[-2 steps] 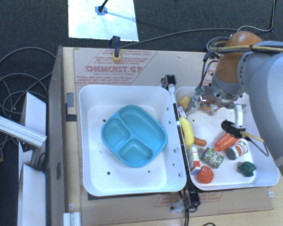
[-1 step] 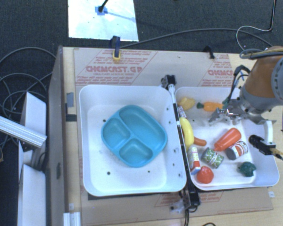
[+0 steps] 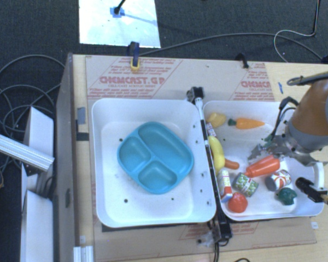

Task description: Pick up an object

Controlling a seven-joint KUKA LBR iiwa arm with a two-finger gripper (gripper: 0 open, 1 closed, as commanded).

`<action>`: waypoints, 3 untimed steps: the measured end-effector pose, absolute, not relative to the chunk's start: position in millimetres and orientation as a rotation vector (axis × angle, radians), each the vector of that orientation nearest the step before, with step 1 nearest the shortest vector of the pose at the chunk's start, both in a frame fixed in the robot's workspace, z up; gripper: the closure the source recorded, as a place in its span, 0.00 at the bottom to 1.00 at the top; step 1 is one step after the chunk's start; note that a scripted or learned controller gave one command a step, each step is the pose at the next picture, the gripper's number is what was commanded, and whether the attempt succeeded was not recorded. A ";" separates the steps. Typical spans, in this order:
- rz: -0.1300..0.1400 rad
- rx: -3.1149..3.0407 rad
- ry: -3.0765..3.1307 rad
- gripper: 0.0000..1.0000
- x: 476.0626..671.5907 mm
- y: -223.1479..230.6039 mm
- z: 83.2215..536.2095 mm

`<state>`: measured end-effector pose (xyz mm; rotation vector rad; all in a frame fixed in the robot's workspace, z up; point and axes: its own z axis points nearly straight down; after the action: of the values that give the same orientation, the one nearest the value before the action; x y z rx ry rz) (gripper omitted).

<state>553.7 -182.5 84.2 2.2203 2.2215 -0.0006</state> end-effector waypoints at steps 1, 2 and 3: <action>0.004 2.217 2.220 1.00 555.1 -182.4 95.2; 0.002 2.218 2.219 1.00 523.0 -188.4 163.6; 0.002 2.219 2.221 0.00 522.7 -187.9 163.1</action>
<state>522.7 -187.9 163.1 2.2190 2.2209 0.0019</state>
